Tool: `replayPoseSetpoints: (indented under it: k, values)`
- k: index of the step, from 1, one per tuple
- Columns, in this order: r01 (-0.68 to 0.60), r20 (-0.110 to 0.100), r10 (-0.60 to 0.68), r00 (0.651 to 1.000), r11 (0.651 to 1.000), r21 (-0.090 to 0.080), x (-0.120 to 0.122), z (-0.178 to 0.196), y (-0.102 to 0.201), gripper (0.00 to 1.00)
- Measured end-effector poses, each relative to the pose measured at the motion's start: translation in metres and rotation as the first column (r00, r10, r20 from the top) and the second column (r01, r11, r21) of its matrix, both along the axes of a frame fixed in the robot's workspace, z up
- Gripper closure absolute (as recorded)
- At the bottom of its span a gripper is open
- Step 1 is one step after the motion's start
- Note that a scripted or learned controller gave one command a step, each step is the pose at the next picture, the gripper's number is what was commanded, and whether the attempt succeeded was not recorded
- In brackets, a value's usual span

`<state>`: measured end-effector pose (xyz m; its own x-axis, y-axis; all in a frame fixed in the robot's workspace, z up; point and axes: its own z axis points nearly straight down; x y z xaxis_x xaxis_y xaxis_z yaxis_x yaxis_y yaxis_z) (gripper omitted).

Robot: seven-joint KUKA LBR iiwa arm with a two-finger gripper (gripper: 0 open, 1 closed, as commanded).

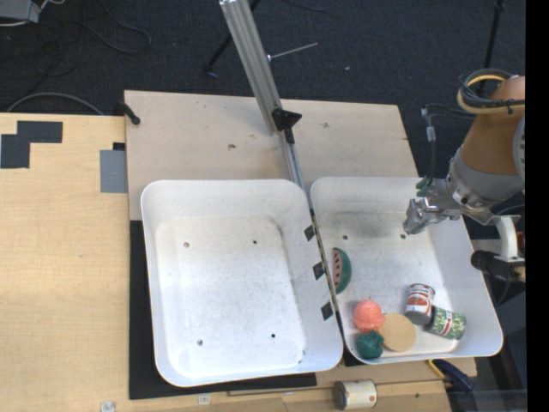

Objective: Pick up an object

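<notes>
Camera view, looking down at a slant on the bench [214,131]: we read it left to right. At far left we see a pale wooden surface [60,256] with dark rectangular cut-outs near its far edge. Next comes the left bin [163,204], a shallow white tray with a few small dark holes in its floor. A grey aluminium post [255,63] rises at an angle from the far side of the bench, ending at the seam between the two bins, where small black clips sit along the shared rims. The right bin [369,196] holds all the loose things, grouped toward its near side. A watermelon slice [340,269] leans at the bin's left wall. Nearer, a pink-orange ball [368,314] lies touching a tan disc [399,332], with a dark green lump [371,344] just beside both at the near rim. To their right a red and white can [419,302] lies tilted, and a green can [447,322] lies on its side just beside it. The gripper [416,217] hangs over the far right part of this bin, well apart from the cluster; nothing is seen between its fingers, and we cannot tell whether the jaws stand open or closed. The arm [489,148] enters from the right. A small cylinder [356,394] lies off the bins at the near edge.
</notes>
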<state>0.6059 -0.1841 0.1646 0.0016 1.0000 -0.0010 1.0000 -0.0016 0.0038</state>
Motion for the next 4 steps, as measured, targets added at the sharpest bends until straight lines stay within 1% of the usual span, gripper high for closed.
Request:
replayPoseSetpoints:
  k: [1, 2, 3, 4]
  values:
    - [-0.003, -0.002, 0.003, 1.0, 1.0, 0.0, 0.0, 0.043, -0.001, 1.0]
    - [-0.006, -0.006, 0.006, 1.0, 1.0, 0.004, 0.012, 0.041, 0.055, 1.0]
    - [-0.005, -0.008, 0.005, 1.0, 1.0, 0.004, 0.004, 0.041, 0.105, 1.0]
    - [-0.007, -0.005, 0.007, 1.0, 1.0, 0.004, 0.004, 0.055, 0.161, 1.0]
